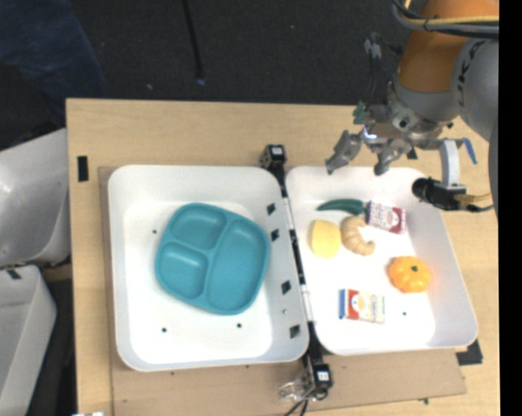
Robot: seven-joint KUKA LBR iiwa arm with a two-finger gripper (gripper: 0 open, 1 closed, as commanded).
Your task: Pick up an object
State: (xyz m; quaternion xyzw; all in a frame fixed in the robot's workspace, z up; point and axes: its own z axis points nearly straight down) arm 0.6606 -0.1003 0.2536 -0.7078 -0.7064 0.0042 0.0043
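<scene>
No text can be read. Two small cartons in the right bin [452, 315] carry printed labels, but the print is too small and blurred to make out. One carton [362, 305], near the bin's front edge, is white with red and blue patches. The other carton [386, 217], toward the bin's back edge, is red and white. The dark patches on them look like print or pictures; which, I cannot tell. No numbers, brands or signs can be read on the bench [192, 115] either.
</scene>
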